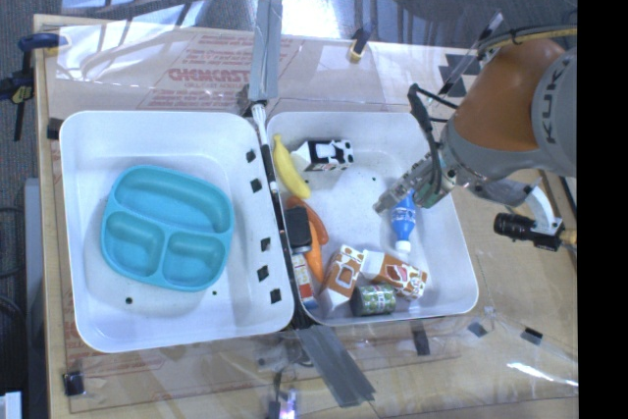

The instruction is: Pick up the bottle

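Note:
The bottle (402, 223) is small and white with a blue upper part. It lies in the right bin (453, 240), near its right wall. My gripper (406, 201) hangs right over the bottle's blue end. One dark finger (386, 203) stands to the bottle's left and the other to its right, spread wider than the bottle. The gripper is open, and the bottle's top sits in the gap between the two.
In the right bin are a banana (286, 169), a black and white cow toy (329, 154), an orange item (312, 235), small cartons (345, 272) and a green can (374, 300) along the front. The left bin (78, 152) holds a blue divided plate (167, 228).

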